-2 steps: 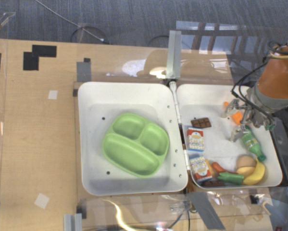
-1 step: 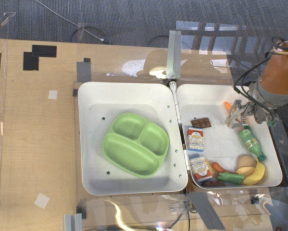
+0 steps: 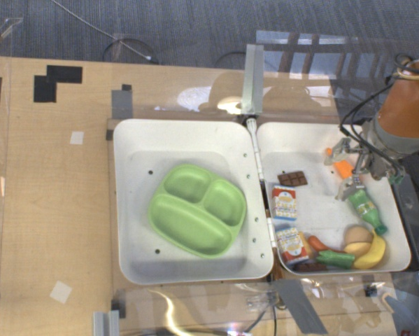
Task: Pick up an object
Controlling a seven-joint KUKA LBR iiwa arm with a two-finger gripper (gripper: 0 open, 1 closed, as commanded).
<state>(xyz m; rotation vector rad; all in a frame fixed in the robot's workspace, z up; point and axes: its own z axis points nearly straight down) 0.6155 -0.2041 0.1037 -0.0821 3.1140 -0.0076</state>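
Over the right bin [image 3: 314, 142], near its three-o'clock wall, the end effector [image 3: 354, 170] hangs low under the grey wrist and orange band; whether it is spread or pressed together I cannot tell, since cables and metal brackets clutter it. A small orange piece [image 3: 343, 169] sits right against it, but nothing is clearly pinched.

Just toward six o'clock from it lies a green bottle [image 3: 364, 207], tilted, smooth and rounded, likely the nearest candidate. Further toward six o'clock a beige egg-like lump [image 3: 358, 236], a yellow banana [image 3: 372, 252], a dark green pepper-like shape [image 3: 333, 258] and an orange carrot tip [image 3: 315, 243] crowd the corner, touching one another. Toward nine o'clock lie a flat brown chocolate bar [image 3: 292, 179] and two printed cartons [image 3: 284, 203], one [image 3: 291, 242] below the other.

The risk, as I judge it: the bottle's slick curved plastic could roll or squirt aside, and a flat bar offers little edge. Crowded items may be nudged rather than gripped.

The left bin [image 3: 132, 187] carries a glossy green divided plate [image 3: 197, 209]. Both rest on a pale wooden surface [image 3: 48, 187].
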